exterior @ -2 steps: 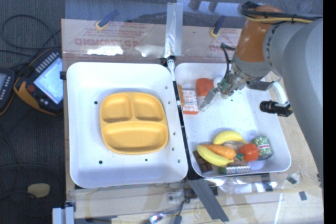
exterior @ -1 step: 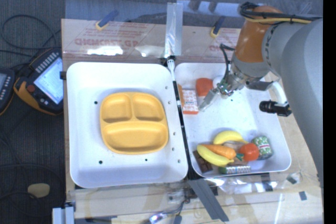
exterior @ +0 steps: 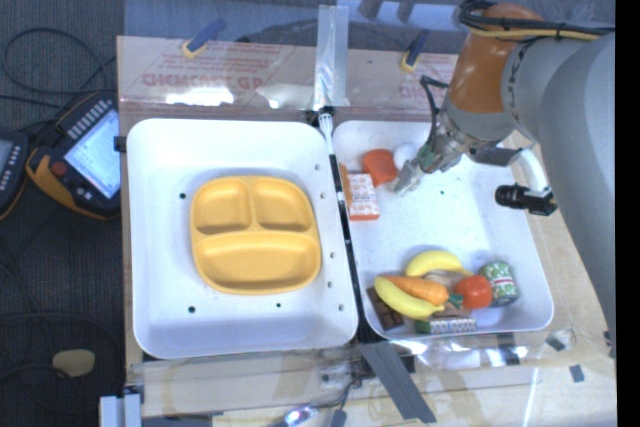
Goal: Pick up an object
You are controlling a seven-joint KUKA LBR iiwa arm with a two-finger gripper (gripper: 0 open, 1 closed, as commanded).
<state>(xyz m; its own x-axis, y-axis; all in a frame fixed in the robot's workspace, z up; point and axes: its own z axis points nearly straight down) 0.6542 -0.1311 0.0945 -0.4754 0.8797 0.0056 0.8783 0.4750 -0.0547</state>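
My gripper (exterior: 408,177) reaches down into the right bin (exterior: 500,235), near its back left corner. Its tip sits just right of a red-orange round object (exterior: 378,163). A small orange-and-white box (exterior: 360,195) lies along the bin's left wall, just below and left of the tip. At the bin's front lie two yellow bananas (exterior: 436,263), a carrot (exterior: 422,289), a red tomato (exterior: 475,291), a green can (exterior: 499,281) and a dark bar (exterior: 450,324). Nothing shows between the fingers.
The left bin (exterior: 160,315) holds a yellow divided plate (exterior: 256,233). The arm's orange band (exterior: 482,65) and grey body cover the right bin's back right. A pendant (exterior: 85,155) lies left of the bench. Clamps hold the board behind the bins.
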